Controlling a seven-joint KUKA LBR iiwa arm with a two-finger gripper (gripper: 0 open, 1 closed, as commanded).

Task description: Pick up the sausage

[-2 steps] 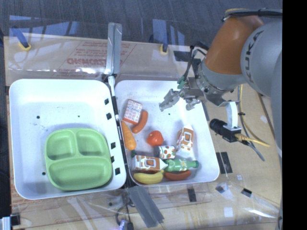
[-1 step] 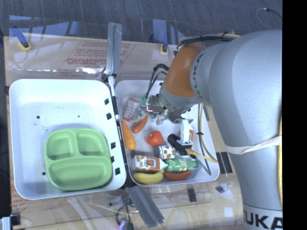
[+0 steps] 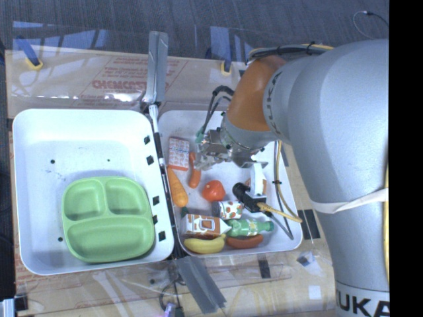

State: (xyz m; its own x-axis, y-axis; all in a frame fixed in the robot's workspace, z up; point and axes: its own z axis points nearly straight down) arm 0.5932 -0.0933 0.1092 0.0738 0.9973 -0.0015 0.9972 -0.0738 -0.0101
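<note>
Sausage (image 3: 194, 177): a short orange-red piece in the right bin, standing nearly upright in the view, just below the hand and directly right of the carrot's upper end.
Hand (image 3: 206, 152): low in the upper middle of the right bin, its tip right over the top end of the sausage; whether the fingers are open or closed cannot be told, and nothing can be seen held between them.
Arm (image 3: 330, 137): grey, with an orange band (image 3: 254, 98) above the wrist, reaching in from the right and covering the bin's upper right part.
Carrot (image 3: 177, 187): orange, lying aslant along the left wall of the right bin, next to the sausage.
Red-and-white packet (image 3: 178, 152): flat against the left wall, above the carrot and left of the hand.
Tomato (image 3: 213, 190): round and red, near the bin's middle, right of and slightly below the sausage.
Small cartons: one (image 3: 230, 209) below the tomato, another (image 3: 201, 225) lower left of it, near the front wall.
Banana (image 3: 204, 245): yellow, along the front wall, under the lower carton.
Green bottle (image 3: 251, 228): lying on its side right of the cartons, with a long red piece (image 3: 244, 242) beneath it by the front wall.
Right bin (image 3: 294, 240): white, shallow, crowded with the items above.
Left bin (image 3: 39, 137): white, touching the right bin's side, holding a green divided tray (image 3: 106, 218) in its lower half.
Table (image 3: 86, 78): carries both bins side by side.
</note>
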